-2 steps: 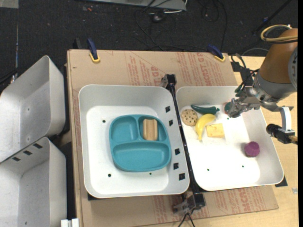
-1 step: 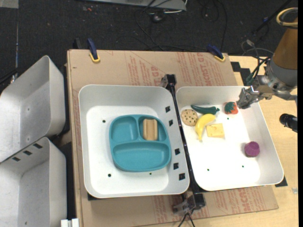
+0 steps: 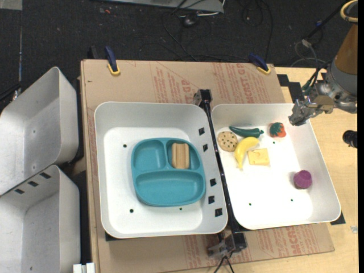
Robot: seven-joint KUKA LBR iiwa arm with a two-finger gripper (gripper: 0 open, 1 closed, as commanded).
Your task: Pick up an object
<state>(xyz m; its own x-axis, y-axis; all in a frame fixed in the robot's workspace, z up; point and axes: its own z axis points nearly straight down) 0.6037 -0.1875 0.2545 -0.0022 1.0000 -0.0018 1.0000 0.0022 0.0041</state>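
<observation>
The banana (image 3: 245, 149) lies in the right bin (image 3: 318, 209), touching a cookie (image 3: 227, 141) and a cheese slice (image 3: 259, 157) (a purple ball (image 3: 302, 179) sits apart). The gripper (image 3: 298, 116) hovers at the bin's far right rim, holding nothing visible. A teal tray (image 3: 165, 183) fills the left bin (image 3: 114, 209).

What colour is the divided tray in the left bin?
Teal blue; the divided tray shows plainly in the camera view.
</observation>
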